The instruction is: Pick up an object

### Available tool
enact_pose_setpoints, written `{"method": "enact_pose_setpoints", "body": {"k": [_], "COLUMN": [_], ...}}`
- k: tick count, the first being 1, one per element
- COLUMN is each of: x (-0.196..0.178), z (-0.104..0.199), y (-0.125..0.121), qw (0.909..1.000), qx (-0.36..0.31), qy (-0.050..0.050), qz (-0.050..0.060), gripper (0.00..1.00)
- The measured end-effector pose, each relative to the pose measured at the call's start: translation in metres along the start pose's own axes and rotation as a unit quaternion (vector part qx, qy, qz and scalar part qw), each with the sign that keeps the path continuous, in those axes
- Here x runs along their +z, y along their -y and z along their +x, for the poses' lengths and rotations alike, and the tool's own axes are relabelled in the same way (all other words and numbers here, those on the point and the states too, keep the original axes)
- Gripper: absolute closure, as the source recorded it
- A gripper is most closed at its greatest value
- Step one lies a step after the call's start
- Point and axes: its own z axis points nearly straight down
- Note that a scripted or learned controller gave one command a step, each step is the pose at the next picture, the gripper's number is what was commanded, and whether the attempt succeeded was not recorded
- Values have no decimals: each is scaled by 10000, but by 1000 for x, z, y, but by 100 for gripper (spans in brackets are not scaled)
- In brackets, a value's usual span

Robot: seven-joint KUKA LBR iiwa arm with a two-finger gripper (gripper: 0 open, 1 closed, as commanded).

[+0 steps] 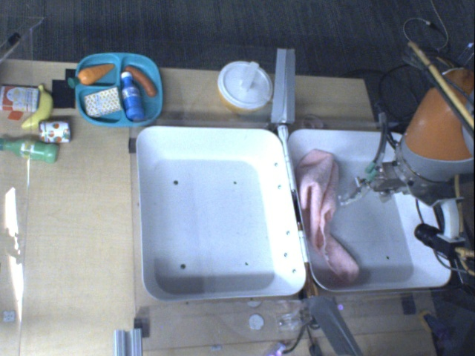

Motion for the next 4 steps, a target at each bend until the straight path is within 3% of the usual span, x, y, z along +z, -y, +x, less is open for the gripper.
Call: {"method": "enact_pose_setpoints", "body": {"k": [1,2,3,4], "x": [76,83,83,83], "z": [20,-5,-2,9], "y": [-37,-77,-79,-126], "qw": [9968,9931,9970,9910], "qx": [-803,-1168,-766,-1341], "qy": [5,19,20,3], "qz": [-23,-72,-68,38], "gripper": [0,0,0,0]}}
